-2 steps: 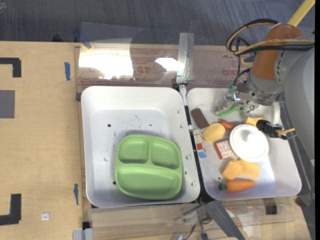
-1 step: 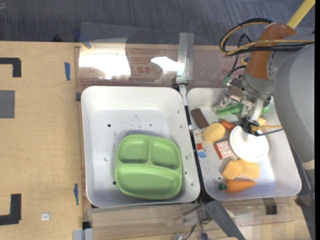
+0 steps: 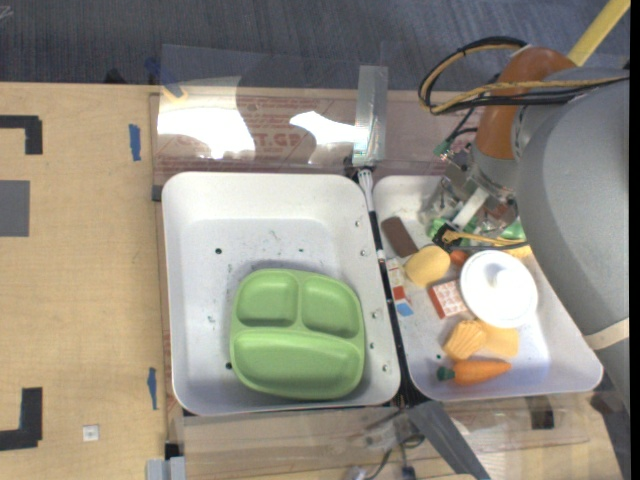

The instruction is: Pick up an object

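Note:
The right bin (image 3: 560, 363) holds several small things: a white round lid or bowl (image 3: 498, 288), a yellow lemon-like piece (image 3: 426, 265), a brown bar (image 3: 399, 235), an orange carrot (image 3: 476, 371), a yellow ridged piece (image 3: 466, 340), a red-and-white card (image 3: 447, 299) and green bits (image 3: 512, 231) at the back. My gripper (image 3: 462, 208) reaches down into the back of this bin, over the green and yellow clutter beside the lemon. The wrist and cables hide its fingers.
The left bin (image 3: 190, 268) carries a green divided plate (image 3: 298, 335) in its front half. A metal divider post (image 3: 369, 118) stands behind the seam between the bins. The grey arm body (image 3: 590, 198) covers the right bin's far right side.

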Controlling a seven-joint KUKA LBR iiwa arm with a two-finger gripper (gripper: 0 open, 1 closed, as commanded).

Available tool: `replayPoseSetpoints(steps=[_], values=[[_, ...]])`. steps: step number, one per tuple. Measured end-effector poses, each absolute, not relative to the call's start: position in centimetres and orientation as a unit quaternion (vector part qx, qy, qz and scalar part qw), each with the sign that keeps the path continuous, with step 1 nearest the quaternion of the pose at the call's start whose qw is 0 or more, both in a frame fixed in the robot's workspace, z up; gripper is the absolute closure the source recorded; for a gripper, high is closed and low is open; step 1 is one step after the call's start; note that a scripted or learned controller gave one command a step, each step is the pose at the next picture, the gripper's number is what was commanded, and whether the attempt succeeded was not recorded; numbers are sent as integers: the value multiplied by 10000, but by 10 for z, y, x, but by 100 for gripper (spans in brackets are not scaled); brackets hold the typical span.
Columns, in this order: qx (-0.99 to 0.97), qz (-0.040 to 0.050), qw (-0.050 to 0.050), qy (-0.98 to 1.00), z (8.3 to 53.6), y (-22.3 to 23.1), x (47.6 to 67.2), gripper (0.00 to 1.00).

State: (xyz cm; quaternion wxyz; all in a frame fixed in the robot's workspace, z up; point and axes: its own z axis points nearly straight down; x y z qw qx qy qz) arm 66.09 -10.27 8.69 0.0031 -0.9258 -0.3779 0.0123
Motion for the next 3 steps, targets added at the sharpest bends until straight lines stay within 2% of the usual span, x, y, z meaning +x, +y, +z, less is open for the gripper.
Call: replayPoseSetpoints(steps=[1,2,3], values=[[-9681,35,37,-2506,87,-95,653,0],[-9934,-8,9,-1150,86,-112,653,0],[-9949,-5,13,-1007,87,-92,604,0]])
